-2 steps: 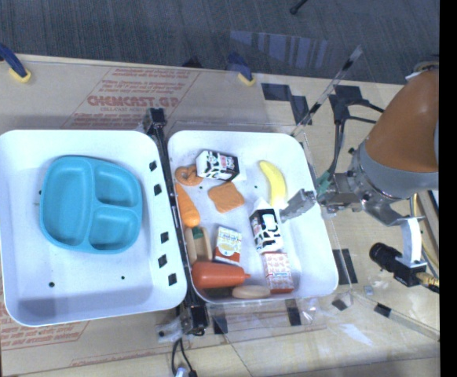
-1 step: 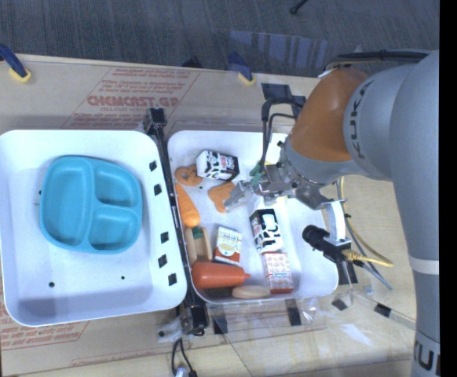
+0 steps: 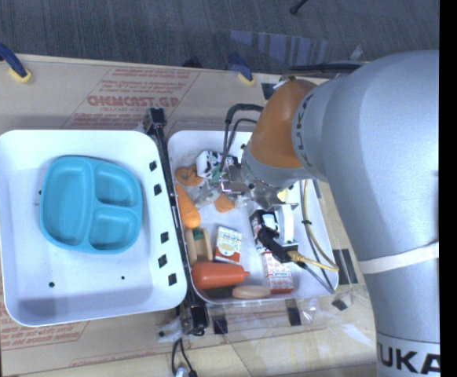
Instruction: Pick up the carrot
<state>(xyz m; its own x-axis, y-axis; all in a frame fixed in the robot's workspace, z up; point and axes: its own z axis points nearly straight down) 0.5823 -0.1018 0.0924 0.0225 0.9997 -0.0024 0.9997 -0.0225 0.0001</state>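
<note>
Cardboard-covered counter (image 3: 95, 89) carries two white bins. Near edge of right bin (image 3: 323, 277): red sausage-like toy (image 3: 217, 273), small printed cartons, print too small to read. Carrot (image 3: 187, 208) lies against left wall, free — hand (image 3: 232, 181) just beside it, finger state unclear. Left bin (image 3: 16, 210) holds blue divided plate (image 3: 91, 203). Far cardboard reads "CHEMCAST GP"; arm base shows "UKA".

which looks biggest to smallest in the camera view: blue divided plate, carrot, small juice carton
1. blue divided plate, by far the largest
2. carrot, long and thin against the right bin's left wall
3. small juice carton, close to the carrot in area, so this order is unsure
</note>
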